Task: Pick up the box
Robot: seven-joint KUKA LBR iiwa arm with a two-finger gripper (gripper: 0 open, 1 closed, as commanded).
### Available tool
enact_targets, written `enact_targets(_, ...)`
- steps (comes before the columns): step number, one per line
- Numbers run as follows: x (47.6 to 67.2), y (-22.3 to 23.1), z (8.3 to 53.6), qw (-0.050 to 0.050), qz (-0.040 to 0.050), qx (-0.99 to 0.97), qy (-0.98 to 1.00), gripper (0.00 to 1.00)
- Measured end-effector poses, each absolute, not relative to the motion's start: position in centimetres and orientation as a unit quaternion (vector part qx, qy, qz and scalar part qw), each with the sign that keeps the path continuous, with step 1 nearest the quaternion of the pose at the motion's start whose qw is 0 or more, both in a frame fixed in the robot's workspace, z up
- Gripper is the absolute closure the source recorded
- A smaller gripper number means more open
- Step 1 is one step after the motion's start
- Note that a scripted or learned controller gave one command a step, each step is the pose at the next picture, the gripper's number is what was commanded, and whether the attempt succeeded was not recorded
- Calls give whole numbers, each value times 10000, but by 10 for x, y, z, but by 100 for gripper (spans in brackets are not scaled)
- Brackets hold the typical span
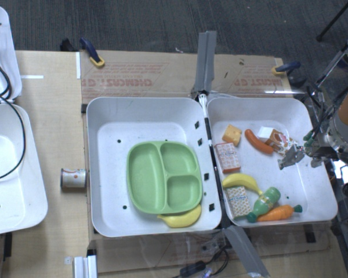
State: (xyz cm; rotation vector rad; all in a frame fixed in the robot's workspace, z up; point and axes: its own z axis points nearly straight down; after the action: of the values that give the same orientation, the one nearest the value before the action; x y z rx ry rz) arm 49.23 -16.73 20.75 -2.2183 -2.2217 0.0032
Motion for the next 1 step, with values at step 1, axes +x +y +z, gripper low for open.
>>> enact_targets(1, 585, -174, 114, -141, -69, -7190, -6948, 0)
